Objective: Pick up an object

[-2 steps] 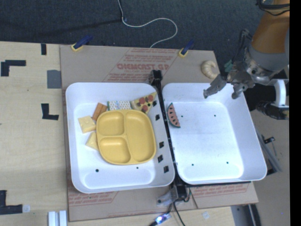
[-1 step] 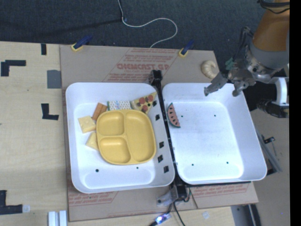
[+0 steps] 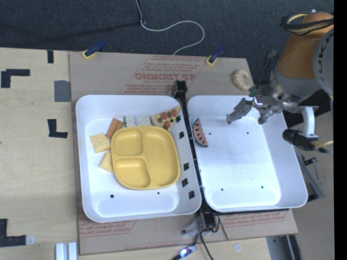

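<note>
With its fingers [image 3: 238,114] spread apart and seemingly nothing between them, the gripper [image 3: 251,114] hangs over the right bin [image 3: 271,199] near its far rim, broad bare floor below, while the watermelon slice [image 3: 200,132] lies against that bin's left wall.

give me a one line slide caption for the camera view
Open gripper hovers over right bin holding a watermelon slice; yellow divided plate fills left bin.
</note>
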Controlling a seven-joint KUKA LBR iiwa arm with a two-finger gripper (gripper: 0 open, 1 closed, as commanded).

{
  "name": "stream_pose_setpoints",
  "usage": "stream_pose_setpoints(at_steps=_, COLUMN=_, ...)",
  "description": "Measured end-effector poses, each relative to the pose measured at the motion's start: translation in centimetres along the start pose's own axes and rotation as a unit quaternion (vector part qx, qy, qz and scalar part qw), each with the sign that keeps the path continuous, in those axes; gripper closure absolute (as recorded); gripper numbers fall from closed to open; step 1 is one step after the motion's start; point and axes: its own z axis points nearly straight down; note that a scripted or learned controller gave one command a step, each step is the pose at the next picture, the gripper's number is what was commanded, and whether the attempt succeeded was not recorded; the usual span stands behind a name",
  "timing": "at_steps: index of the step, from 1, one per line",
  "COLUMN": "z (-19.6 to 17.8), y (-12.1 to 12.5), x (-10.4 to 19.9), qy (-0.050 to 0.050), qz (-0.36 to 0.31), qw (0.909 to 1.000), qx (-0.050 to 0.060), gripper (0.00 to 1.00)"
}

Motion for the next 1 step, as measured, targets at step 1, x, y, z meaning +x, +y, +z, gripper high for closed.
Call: stream_pose_setpoints(at_steps=1, z=6.44, y=-0.08, x=-0.35, qy=0.000, qz=0.000, qw=1.0000, qx=0.000, gripper=0.00)
